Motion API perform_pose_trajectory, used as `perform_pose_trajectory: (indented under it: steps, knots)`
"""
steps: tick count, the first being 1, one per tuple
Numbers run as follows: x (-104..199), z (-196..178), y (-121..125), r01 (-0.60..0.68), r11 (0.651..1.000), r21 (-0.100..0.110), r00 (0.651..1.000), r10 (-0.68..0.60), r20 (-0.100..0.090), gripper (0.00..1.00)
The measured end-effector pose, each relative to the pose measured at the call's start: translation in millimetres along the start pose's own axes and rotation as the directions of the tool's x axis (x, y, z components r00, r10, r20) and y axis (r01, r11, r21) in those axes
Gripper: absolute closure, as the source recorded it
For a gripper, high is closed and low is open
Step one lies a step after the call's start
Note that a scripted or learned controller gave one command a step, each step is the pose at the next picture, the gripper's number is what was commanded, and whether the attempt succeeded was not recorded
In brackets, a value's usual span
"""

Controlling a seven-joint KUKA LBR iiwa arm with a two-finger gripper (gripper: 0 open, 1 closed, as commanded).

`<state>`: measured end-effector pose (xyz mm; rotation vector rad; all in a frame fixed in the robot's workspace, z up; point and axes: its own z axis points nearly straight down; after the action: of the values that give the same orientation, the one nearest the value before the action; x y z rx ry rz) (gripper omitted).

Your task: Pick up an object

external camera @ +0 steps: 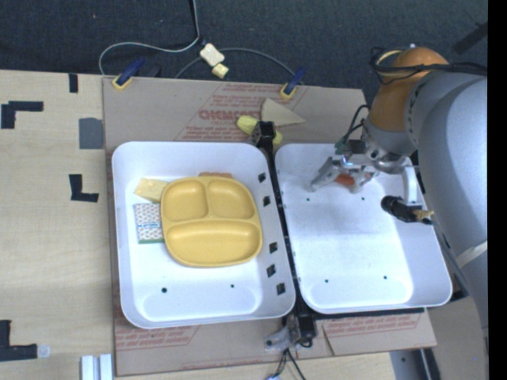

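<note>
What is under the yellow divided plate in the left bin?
A pale yellow piece and a patterned card poke out from under the yellow plate's left edge; their remaining parts are covered.

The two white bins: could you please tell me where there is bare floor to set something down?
The right white bin offers most: its floor is bare in front of the two-finger gripper, down to the near rim. The left white bin is crowded by the yellow divided plastic tray and small patterned card; only a bare strip runs along its near rim.
</note>
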<state>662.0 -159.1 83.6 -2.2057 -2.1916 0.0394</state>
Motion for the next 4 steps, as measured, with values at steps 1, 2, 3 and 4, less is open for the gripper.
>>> perform_pose_trajectory:
  steps: [1, 2, 3, 4]
  knots:
    - [-14.5, 0.6, 0.1, 0.002, 1.0, 0.002, 1.0, -0.002, -0.013, 0.0]
    - [-49.5, -1.2, 5.0, 0.006, 1.0, -0.024, 1.0, -0.006, -0.008, 0.0]
    - [-21.1, -2.5, 5.3, 0.006, 0.999, -0.036, 1.0, -0.006, 0.01, 0.0]
    - [-62.4, -67.2, 4.6, 0.005, 0.999, -0.044, 1.0, -0.005, 0.007, 0.0]
